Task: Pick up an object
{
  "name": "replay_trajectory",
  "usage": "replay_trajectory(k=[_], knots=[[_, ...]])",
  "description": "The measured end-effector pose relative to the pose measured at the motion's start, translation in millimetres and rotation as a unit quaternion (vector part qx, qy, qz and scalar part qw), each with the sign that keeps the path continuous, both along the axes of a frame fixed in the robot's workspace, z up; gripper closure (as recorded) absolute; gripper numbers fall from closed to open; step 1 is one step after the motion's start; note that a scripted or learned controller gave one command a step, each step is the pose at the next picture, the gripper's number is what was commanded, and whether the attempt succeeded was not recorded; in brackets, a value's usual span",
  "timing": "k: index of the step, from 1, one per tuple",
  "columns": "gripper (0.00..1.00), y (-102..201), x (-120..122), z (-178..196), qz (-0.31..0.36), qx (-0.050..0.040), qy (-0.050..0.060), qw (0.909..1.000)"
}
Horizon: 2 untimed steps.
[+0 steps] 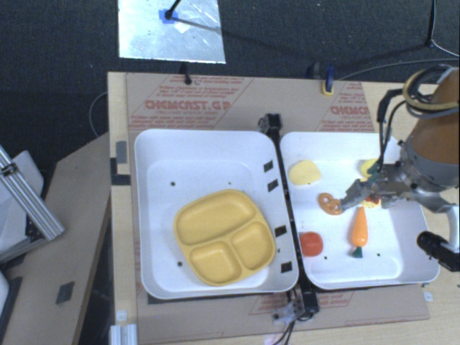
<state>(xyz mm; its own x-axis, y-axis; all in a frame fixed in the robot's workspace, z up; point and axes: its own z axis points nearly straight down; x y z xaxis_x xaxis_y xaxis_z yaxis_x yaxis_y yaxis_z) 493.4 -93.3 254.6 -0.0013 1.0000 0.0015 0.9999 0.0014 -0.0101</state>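
The right bin (402, 268) holds several small toys. A pale yellow flat piece (305, 172) lies at its back left, an orange pretzel-shaped ring (330, 204) sits in the middle, a red round piece (311, 244) is at the front left, and an orange carrot (359, 228) lies upright in the picture near the centre. A small yellow item (369, 167) is partly hidden behind the arm. My gripper (350, 195) reaches in from the right, low over the bin, its tip just right of the pretzel ring and above the carrot's top.
The left bin (154, 192) carries a yellow divided plate (224, 236). A black divider with clips (282, 192) runs between the bins. The grey arm with its orange band (435, 139) and cables covers the right bin's far right side. A foil sheet (171, 20) lies beyond the bench.
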Motion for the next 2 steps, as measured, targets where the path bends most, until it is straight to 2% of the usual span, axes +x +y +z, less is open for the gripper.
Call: replay_trajectory(k=[1,2], knots=[[0.00,0,2,5,0.001,-0.0006,-0.006,1.0000],[0.00,2,4,-37,0.000,-0.0003,-0.004,1.0000]])
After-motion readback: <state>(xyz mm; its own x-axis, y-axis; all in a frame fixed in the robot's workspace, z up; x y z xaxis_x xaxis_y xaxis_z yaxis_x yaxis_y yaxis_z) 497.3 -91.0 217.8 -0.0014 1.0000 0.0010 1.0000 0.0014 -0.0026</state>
